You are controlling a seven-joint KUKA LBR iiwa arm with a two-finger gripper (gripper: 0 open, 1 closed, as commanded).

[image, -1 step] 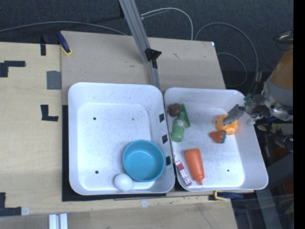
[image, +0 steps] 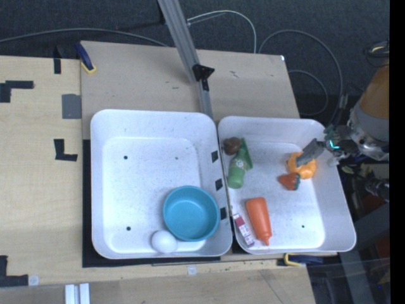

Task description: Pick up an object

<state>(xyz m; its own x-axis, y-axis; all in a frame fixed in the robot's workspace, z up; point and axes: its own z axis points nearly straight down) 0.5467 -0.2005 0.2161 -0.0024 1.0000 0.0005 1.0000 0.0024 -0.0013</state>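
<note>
Left bin (image: 114,170): we see a blue bowl (image: 190,212) and a white ball (image: 164,240) at lower centre.
Right bin (image: 329,227): green bottle (image: 237,168), orange carrot (image: 258,218), red piece (image: 289,181).
Orange object (image: 301,165): centre right, resting in the bin.
Claw (image: 309,152): touching it from the right; its grip we cannot tell.
Progress: we judge nothing lifted yet; grasp and raise remain.

pole: grey metal bar (image: 180,33), up-left of gripper (image: 311,151)
cables: thin white wire loops (image: 254,30), above it
tape: black strips (image: 63,156), far left
</note>
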